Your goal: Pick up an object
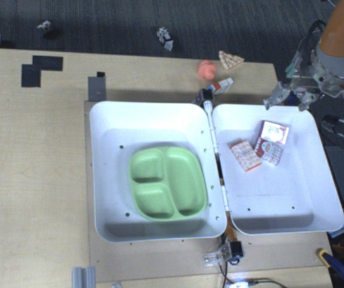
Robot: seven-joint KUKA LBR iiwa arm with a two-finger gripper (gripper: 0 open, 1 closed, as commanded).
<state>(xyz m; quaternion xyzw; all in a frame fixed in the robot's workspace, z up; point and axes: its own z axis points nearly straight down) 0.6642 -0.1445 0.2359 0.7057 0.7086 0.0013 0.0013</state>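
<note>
Hand [290,101] first: it hangs over the far edge of the right bin [325,185], at the end of the grey arm [340,35] that comes in from the right side of the view. Its two fingers look spread apart, and nothing is between them.

Now from the left side of the view. The left bin [103,161] holds a green tray [167,182] with three little rooms in it. The tray lies flat in the middle of that bin, well apart from the hand.

Next comes the right bin. Two small things lie in its far half. One is a small red and white box [245,155]. Its long side slants from far-left to near-right. Just beside it, and I think touching it, is a white and pink packet [272,141]. Its long side runs nearly from far to near, tipped a little.

The packet is the thing closest to the hand. It lies toward the near side from the hand and a bit to the view's left. So I think the hand must come forward over the bin, slide a little left, and go down. It may need to turn so its fingers close across the packet's short side. The box sits so close that a finger could bump it.
</note>
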